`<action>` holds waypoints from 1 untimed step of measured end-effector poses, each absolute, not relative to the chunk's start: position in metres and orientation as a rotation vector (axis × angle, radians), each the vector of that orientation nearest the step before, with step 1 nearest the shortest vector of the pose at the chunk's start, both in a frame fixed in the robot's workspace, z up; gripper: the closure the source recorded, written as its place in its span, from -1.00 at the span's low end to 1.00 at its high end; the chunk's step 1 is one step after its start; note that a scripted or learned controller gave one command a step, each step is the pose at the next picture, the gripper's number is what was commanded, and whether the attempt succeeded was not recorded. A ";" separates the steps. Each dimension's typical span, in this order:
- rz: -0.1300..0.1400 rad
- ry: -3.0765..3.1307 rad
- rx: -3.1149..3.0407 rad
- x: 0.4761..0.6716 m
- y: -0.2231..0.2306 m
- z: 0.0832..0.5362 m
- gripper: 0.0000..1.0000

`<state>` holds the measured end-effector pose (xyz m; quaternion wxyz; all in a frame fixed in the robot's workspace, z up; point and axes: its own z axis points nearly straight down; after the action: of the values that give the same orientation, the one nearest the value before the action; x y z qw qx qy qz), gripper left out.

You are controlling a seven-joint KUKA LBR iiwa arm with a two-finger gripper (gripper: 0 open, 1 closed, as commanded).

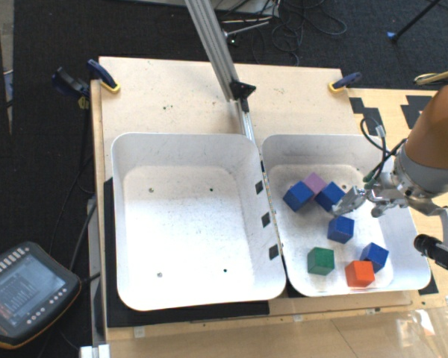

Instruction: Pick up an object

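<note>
The right bin [284, 155] holds several cubes. Two blue cubes [299, 195] [330, 195] flank a purple cube [314, 183] near its middle. Lower down lie a blue cube [341, 228], a green cube [321, 260], an orange cube [360, 273] and another blue cube [374, 255]. My gripper [351, 202] reaches in from the right and hangs over the bin, its tip just right of the blue cube by the purple one and above the lower blue cube. Nothing shows between its fingers.
The left bin [134, 155] lies beside the right one on the pale board [172, 95]. A slanted metal pole [213, 36] runs down to the bins' shared edge. Clamps [103, 75] [344, 81] sit at the board's far corners. A teach pendant [22, 293] lies at lower left.
</note>
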<state>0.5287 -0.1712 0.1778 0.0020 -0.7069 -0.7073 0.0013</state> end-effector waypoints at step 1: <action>0.004 -2.218 -2.219 0.529 -0.172 0.134 -1.00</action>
<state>0.5285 -0.1725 0.1344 0.0019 -0.7072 -0.7070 0.0013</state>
